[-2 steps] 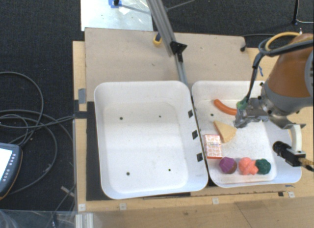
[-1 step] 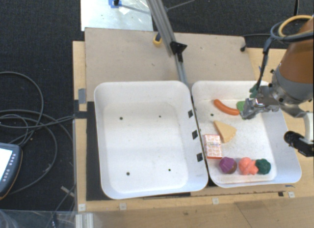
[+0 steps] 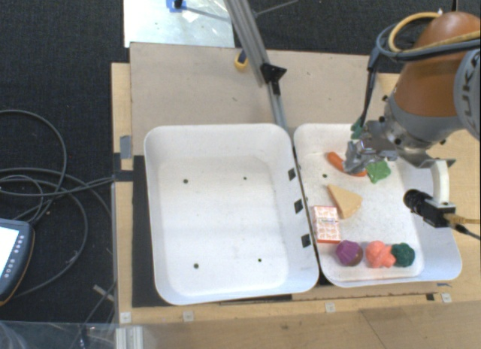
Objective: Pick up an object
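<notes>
Camera view, looking down at a slant on a brown desk (image 3: 195,84) with two shallow white bins side by side. Left bin (image 3: 225,212) bare white, a few dark dots on its floor. Right bin (image 3: 443,261) carrying the objects: an orange carrot-like piece (image 3: 336,161) near its upper edge, a green block (image 3: 378,171) just beside it, a tan wedge (image 3: 346,200) around the middle, a small pink-and-white box (image 3: 326,224) near the inner wall, and along the lower edge a purple piece (image 3: 348,253), an orange-pink piece (image 3: 379,255) and a dark green piece (image 3: 403,253) — lined up close together.

Arm (image 3: 440,77) reaching in from the right, grey with an orange band, cables looping over it. Pincer (image 3: 363,156) low over the upper part of the right bin, right by the carrot-like piece and the green block — touching or apart, cannot tell. Fingers' spread hidden by the wrist body; wide or narrow, cannot tell, and nothing visibly held.

Grey pole (image 3: 252,35) slanting across the desk top. Dark carpet (image 3: 60,39) around, with loose cables (image 3: 45,189) and a tablet (image 3: 11,253) at the left edge.
</notes>
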You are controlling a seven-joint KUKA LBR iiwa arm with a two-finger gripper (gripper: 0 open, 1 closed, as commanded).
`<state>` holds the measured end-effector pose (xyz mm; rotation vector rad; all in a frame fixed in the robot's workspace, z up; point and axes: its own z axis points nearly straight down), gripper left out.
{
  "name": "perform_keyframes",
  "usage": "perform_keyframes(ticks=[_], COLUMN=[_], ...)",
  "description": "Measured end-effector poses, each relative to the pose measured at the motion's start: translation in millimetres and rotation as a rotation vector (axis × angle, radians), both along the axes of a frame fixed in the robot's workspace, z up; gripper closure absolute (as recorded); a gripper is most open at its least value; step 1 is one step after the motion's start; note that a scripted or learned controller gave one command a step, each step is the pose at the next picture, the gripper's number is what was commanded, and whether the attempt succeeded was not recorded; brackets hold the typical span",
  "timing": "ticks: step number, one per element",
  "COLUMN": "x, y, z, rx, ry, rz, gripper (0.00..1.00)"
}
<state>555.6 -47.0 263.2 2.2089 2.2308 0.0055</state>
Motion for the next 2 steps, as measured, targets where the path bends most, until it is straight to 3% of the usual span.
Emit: perform_keyframes(ticks=[2], x=[20], y=[93], z=[-33], rx=[0.001], ry=[0.004], rz=[0.0], gripper=[1.0])
